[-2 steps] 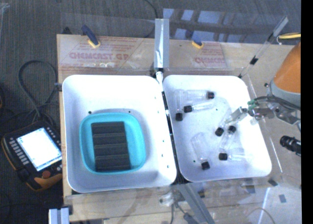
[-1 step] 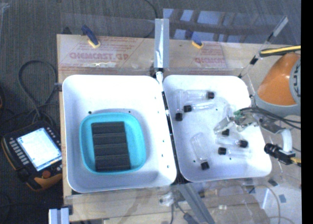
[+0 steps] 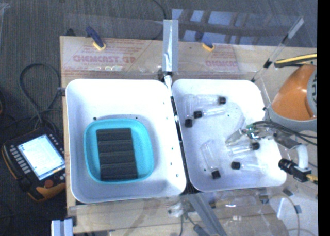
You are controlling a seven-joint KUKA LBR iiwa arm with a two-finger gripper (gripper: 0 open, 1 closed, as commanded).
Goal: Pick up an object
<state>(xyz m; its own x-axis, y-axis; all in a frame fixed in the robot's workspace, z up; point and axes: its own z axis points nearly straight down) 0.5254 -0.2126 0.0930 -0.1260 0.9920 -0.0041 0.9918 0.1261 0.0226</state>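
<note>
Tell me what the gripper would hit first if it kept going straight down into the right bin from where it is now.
Probably the clear vial with a black cap lying just under the gripper in the right bin; depth is hard to judge from above.

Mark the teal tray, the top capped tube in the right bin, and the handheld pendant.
teal tray (image 3: 92,150): camera view, left rim.
top capped tube (image 3: 208,99): camera view, clear body.
handheld pendant (image 3: 38,156): camera view, lit screen.

Clear plastic tubes (image 3: 209,99) w/ black caps; glossy white bins (image 3: 77,127); teal plastic tray (image 3: 93,147).
</note>
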